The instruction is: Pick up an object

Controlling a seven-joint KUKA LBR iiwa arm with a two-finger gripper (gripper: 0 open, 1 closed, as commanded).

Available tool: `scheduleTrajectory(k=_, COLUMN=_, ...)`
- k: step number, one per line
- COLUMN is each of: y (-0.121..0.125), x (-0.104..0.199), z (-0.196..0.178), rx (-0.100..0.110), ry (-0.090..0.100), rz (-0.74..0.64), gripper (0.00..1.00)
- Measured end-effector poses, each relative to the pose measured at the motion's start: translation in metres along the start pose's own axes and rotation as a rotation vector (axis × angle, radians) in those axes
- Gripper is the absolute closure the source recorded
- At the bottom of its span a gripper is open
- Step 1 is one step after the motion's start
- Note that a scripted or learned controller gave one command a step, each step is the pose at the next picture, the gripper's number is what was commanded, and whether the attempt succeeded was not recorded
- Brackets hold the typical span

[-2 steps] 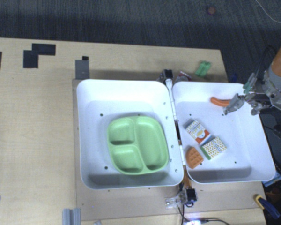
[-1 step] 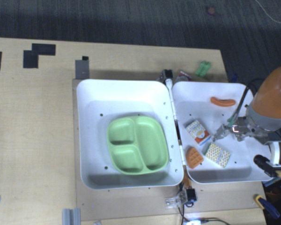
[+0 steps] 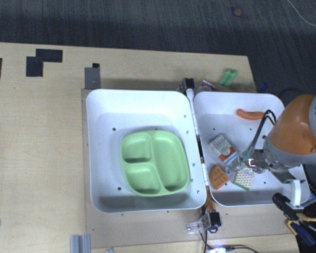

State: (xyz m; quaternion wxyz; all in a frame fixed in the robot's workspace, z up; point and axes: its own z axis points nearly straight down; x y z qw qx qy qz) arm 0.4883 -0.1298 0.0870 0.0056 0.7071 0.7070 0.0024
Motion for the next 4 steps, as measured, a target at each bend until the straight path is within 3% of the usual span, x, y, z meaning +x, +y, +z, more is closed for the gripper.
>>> scheduleTrajectory(k=1, y=0.001, x=0.0, z=-0.011, rx=-0.002, ry=0.0, rz=-0.001, gripper=1.0)
scheduleTrajectory(k=2, y=0.002, x=0.054, z=-0.13, rx=0.005, ry=0.005, rz=-0.005, gripper=1.0)
scheduleTrajectory(k=3, y=0.003, x=0.054, z=-0.14, rx=0.003, ry=0.005, rz=-0.009, gripper=1.0)
scheduleTrajectory(k=4, y=0.048, x=0.098, z=-0.122, rx=0.009, ry=0.006, rz=-0.006, gripper=1.0)
